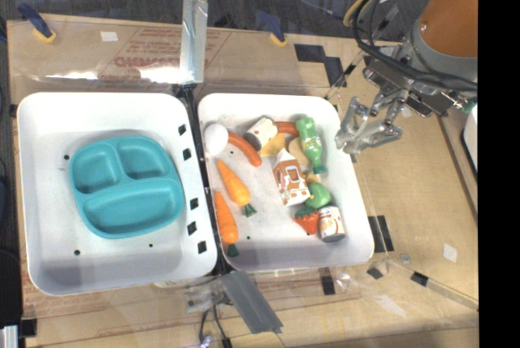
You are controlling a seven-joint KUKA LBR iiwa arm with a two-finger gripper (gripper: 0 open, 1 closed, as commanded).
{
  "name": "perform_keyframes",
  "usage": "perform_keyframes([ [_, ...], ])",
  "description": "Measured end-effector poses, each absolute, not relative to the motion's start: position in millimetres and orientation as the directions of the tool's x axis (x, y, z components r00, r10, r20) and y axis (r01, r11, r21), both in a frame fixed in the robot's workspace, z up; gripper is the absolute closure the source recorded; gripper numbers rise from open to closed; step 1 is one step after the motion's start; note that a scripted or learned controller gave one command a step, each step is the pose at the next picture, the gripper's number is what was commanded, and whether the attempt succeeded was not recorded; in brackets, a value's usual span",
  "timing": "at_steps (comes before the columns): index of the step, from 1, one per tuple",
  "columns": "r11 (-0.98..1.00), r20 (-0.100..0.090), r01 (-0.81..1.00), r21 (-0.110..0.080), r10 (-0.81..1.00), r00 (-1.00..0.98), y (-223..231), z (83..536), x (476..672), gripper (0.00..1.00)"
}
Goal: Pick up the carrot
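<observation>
Two orange carrots lie in the right bin [349, 245]. One carrot [234, 184] slants across the bin's left half, its green end toward the front. A second carrot [225, 220] lies along the bin's left wall near the front corner. My gripper [363, 129] hangs over the right bin's right rim, well to the right of both carrots. Its fingers stand open with nothing between them.
The right bin also holds a white egg [215, 137], a red sausage [244, 148], a green bottle [309, 141], a small carton [291, 180], a green pepper [318, 193] and a can [331, 224]. A teal divided plate [126, 184] sits in the left bin [41, 119].
</observation>
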State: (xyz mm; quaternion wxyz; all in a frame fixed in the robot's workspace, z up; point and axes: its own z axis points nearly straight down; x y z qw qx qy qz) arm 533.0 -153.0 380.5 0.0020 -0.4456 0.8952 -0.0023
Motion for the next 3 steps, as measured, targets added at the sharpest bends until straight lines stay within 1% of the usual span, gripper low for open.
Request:
perform_keyframes([
  [1,0.331,0.0,-0.944,0.002,-0.944,-0.331,-132,311,498.3,1.0],
  [2,-0.096,-0.002,-0.995,0.003,-0.995,0.096,-106,260,476.9,1.0],
  [3,-0.291,0.004,-0.957,-0.004,-0.957,0.291,-150,374,477.6,1.0],
])
